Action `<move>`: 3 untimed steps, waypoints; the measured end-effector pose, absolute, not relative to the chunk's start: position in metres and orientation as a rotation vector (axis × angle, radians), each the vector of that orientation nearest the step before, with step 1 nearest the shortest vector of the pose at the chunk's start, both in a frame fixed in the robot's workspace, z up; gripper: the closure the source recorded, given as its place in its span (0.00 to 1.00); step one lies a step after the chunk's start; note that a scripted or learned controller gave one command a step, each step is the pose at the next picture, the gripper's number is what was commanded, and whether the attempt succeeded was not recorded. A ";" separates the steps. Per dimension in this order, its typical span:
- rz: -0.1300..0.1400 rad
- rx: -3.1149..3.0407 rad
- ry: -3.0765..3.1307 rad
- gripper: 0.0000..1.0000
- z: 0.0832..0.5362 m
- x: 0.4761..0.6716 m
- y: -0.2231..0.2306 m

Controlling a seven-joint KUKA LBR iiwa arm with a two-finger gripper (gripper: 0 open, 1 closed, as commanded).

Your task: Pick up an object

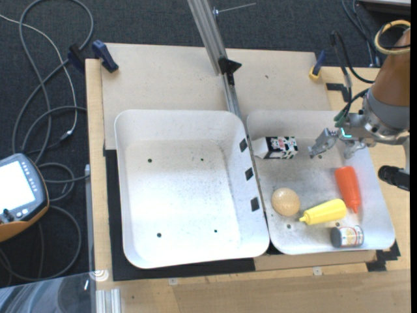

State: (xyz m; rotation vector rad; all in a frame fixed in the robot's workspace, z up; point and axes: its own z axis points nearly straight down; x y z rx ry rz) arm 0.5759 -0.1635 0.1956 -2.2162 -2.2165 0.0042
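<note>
Several items lie in the right bin. A small black-and-white cow-print carton rests on its side at the bin's far left. A tan ball sits beside a yellow bottle. An orange carrot-shaped piece lies to the right, with a small jar at the front. My gripper hovers over the far part of this bin, right of the carton and above the orange piece. It is open, its fingers spread with nothing between them.
The left bin stands beside the right one, with black clips along the shared wall. A slanted metal rail crosses the bench at the back. Blue and yellow clamps hold the board's far corners.
</note>
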 end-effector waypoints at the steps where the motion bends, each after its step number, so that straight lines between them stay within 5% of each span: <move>1: 0.000 -2.219 -2.220 0.00 0.198 0.577 -0.163; 3: 0.005 -2.217 -2.216 0.00 0.112 0.578 -0.165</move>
